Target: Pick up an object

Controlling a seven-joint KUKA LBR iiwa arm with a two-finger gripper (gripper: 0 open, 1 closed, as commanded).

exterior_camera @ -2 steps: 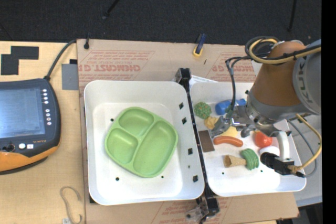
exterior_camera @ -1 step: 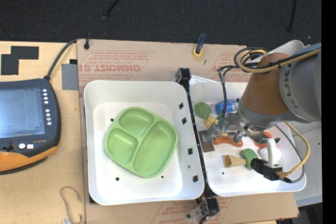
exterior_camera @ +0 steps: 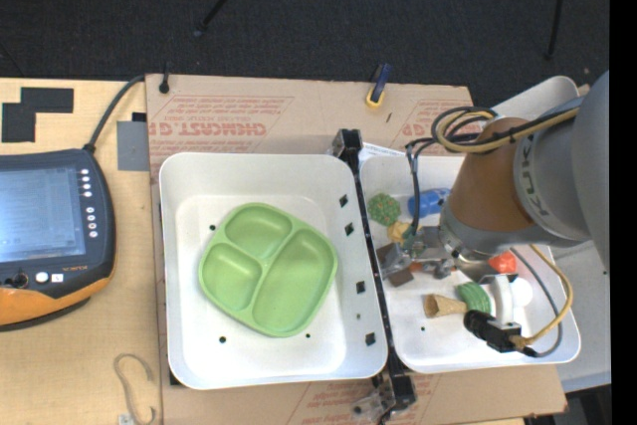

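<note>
The right bin [exterior_camera: 557, 353] holds several small things. A fuzzy green ball [exterior_camera: 383, 207] lies near the divider, with a blue piece [exterior_camera: 428, 203] to its right and a small yellow piece [exterior_camera: 400, 231] just below. My gripper [exterior_camera: 410, 259] is down in this bin at its left side, right over a dark brown piece [exterior_camera: 400, 277]. A tan cone [exterior_camera: 438, 305], a green and white toy [exterior_camera: 478, 297] and an orange-red piece [exterior_camera: 505, 263] lie to the right of the gripper. The wrist hides what is beneath it.
The left bin [exterior_camera: 184, 214] holds a green divided plate [exterior_camera: 267, 267]. A black divider [exterior_camera: 363, 254] runs between the bins. A tablet [exterior_camera: 50, 224] sits on the bench at far left. A yellow clamp [exterior_camera: 377, 90] is on the cardboard behind the bins.
</note>
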